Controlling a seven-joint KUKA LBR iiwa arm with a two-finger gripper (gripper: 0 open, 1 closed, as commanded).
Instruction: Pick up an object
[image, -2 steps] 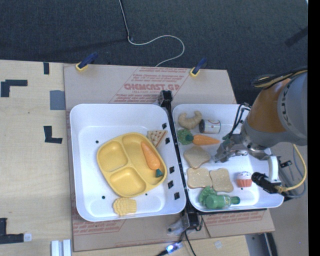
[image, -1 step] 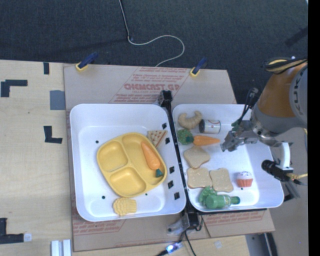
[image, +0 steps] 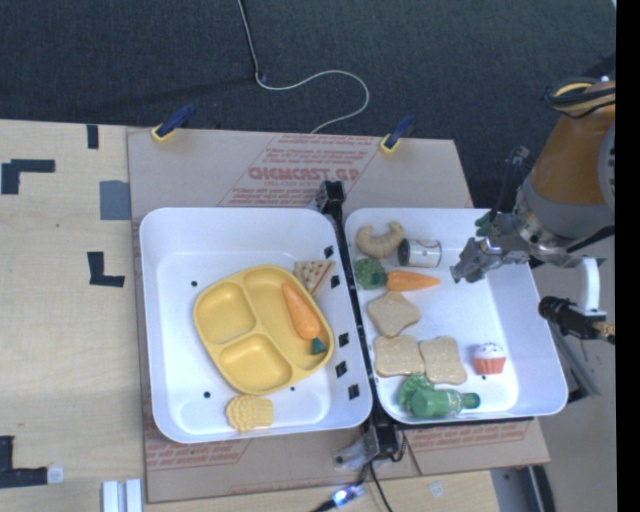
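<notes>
My gripper (image: 470, 266) hangs over the upper right part of the right bin (image: 530, 330), its dark fingers pointing down-left. Nothing shows between them. Just to its left lie a small silver can (image: 425, 252) and an orange carrot (image: 410, 282). Further left sit a tan croissant (image: 380, 238) and a green broccoli piece (image: 369, 272). Below are three bread slices (image: 393, 315), (image: 397, 355), (image: 441, 360), a cupcake (image: 488, 358) and a green bottle (image: 440, 402).
The left bin (image: 170, 300) holds a yellow divided plate (image: 245, 335) with a carrot (image: 301, 312) on it, a cracker (image: 313, 272) at its upper edge and a corn piece (image: 249, 411) below. The arm's orange band (image: 570, 160) rises at the right.
</notes>
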